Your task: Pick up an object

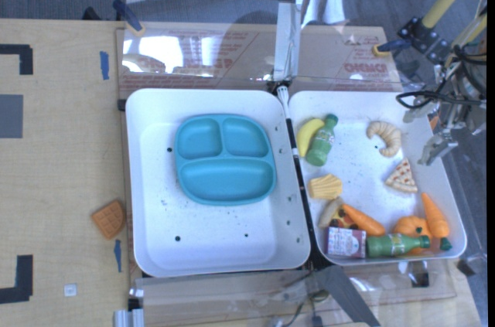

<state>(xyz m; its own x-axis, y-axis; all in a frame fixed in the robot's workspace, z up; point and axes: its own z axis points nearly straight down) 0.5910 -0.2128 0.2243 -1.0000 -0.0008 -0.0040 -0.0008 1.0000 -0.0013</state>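
Over the right bin's (pixel 456 203) far right rim, the pincer (pixel 437 148) is seen.
Its grip state cannot be told; toy foods, including a croissant (pixel 385 137) and pizza slice (pixel 401 178), are scattered just beside it.

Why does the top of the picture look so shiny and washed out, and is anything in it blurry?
In the camera view, clear plastic sheets behind the bins catch bright white glare, washing out the cardboard beneath; the toy food in the right bin and the blue plate stay fairly sharp under soft, even light with faint shadows; the gripper at the right edge looks slightly smeared, so its details are hard to read.
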